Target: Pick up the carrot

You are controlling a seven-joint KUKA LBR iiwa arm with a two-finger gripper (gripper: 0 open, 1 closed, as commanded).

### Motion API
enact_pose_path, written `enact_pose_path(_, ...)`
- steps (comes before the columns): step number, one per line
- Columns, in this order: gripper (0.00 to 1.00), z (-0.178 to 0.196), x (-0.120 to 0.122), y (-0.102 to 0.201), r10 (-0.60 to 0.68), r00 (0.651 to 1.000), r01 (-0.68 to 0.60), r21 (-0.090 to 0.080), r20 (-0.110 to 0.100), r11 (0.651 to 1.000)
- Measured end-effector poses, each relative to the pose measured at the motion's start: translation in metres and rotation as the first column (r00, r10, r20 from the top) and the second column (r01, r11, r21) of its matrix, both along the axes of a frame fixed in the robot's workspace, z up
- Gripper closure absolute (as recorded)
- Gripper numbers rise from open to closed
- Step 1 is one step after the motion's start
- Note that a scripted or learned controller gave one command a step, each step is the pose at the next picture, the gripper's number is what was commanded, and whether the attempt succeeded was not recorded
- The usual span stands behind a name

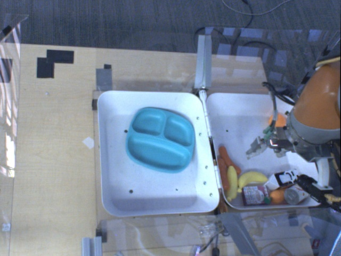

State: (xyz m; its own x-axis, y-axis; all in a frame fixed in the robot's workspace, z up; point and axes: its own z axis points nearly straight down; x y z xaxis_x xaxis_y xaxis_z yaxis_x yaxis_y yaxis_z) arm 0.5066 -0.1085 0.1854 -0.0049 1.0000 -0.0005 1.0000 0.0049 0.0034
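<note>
Fingers (259, 145) of the arm hang over the middle of the right bin (234, 108), pointing toward the camera view's left; they look spread a little with nothing between them, though they are small and blurred, so I cannot tell for sure how far apart they stand.

Along the near side of that bin lies a crowd of things: two bananas (245, 179), one upright by the divider and one curved beside it, a dark red packet (254, 195), a small orange fruit (277, 196), a grey round tin (292, 196) and a white bottle (281, 179) with a dark label. They lie packed close, several touching.

The carrot (225, 167) lies against the left wall of the right bin, running along the divider, with the upright banana just beside it on its right. It sits to the left of the fingers and nearer the camera, apart from them, with bare white bin floor between.

In the left bin (109, 159) rests a blue divided plate (160, 138), well apart from the arm.

An orange patch near the wrist is partly hidden, and I cannot tell what it is. The arm's orange band (319, 97) is cut off at the view's right. The carrot's near end is hard to make out beside the bin's rim.
</note>
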Motion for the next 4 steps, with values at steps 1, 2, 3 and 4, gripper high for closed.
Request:
enact_pose_path(1,0.00,-0.095,-0.014,-0.084,0.294,0.956,-0.293,-0.011,0.013,0.956)
enact_pose_path(2,0.00,-0.098,0.117,-0.095,0.089,0.996,-0.089,-0.002,0.004,0.996)
enact_pose_path(3,1.00,-0.085,0.120,-0.094,0.095,0.995,-0.095,-0.004,0.012,0.995)
enact_pose_path(4,1.00,0.018,0.164,-0.018,0.236,0.972,-0.236,-0.003,0.007,0.972)
